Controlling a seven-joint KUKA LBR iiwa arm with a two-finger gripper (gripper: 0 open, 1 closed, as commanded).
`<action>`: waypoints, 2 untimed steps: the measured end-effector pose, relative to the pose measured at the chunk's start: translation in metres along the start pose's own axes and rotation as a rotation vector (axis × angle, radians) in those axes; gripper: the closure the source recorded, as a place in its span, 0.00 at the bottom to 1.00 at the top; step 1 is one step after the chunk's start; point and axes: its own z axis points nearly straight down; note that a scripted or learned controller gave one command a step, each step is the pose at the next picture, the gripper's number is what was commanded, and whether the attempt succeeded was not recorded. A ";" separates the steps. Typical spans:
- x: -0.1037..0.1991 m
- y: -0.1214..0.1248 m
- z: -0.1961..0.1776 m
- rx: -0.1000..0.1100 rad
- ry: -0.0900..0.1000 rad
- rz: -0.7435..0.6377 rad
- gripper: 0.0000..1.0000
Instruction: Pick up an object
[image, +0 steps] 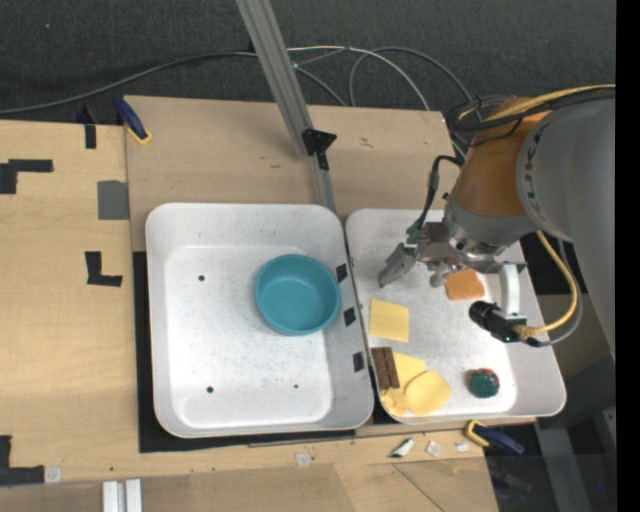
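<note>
Over the right bin (365, 240), my gripper (418, 268) hangs spread wide, nothing in it; orange block (464, 287) just beside.

Orange block (464, 287), yellow square (390, 321), brown bar (386, 368) and green ball (484, 382) are lying at the frame's lower right.
</note>
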 end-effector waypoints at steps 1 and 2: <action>-0.005 -0.010 0.054 0.000 0.000 0.001 0.00; -0.004 -0.010 0.066 -0.006 -0.001 0.000 0.00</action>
